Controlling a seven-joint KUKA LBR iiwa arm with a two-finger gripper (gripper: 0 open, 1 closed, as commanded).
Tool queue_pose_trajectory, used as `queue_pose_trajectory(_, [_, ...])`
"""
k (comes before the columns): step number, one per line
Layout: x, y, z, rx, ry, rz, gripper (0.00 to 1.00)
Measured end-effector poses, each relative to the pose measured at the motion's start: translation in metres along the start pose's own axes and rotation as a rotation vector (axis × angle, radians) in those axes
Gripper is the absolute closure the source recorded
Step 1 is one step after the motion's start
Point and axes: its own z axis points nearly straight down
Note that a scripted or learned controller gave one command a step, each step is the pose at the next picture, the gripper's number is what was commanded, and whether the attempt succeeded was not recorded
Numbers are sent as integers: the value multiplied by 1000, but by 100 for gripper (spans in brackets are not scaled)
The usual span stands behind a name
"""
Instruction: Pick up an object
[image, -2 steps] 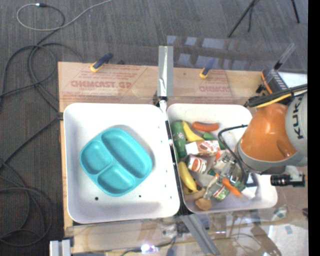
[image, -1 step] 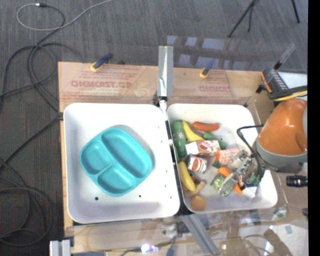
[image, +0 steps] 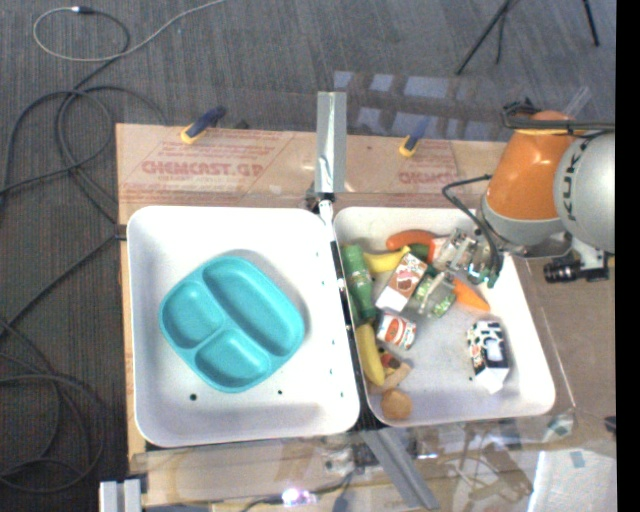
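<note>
My gripper (image: 462, 262) reaches into the right bin (image: 530, 385) from the right, low over the cluster at the bin's upper middle. Directly by it lie a red-and-white carton (image: 402, 280), a green-and-white can (image: 433, 293), an orange carrot-like piece (image: 470, 294) and an orange-red pepper (image: 410, 239). A yellow banana (image: 382, 261) and a green bottle (image: 357, 279) sit to their left. Further down are a red can (image: 396, 330), a second banana (image: 369, 354), a brown lump (image: 397, 403) and a black-and-white carton (image: 488, 354).
The left bin (image: 150, 400) holds a teal divided plate (image: 233, 321). A metal post (image: 328, 140) stands behind the seam between the bins. Yellow-and-blue clamps (image: 201, 124) sit on the back board. Cables lie on the carpet at the left.
</note>
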Motion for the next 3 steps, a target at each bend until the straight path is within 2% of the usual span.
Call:
queue_pose_trajectory(1, [-14, 12, -10, -5, -11, -118, 0])
queue_pose_trajectory(2, [-35, -30, -82, -5, -14, -199, 0])
queue_pose_trajectory(3, [-29, -34, -16, -5, -22, -198, 0])
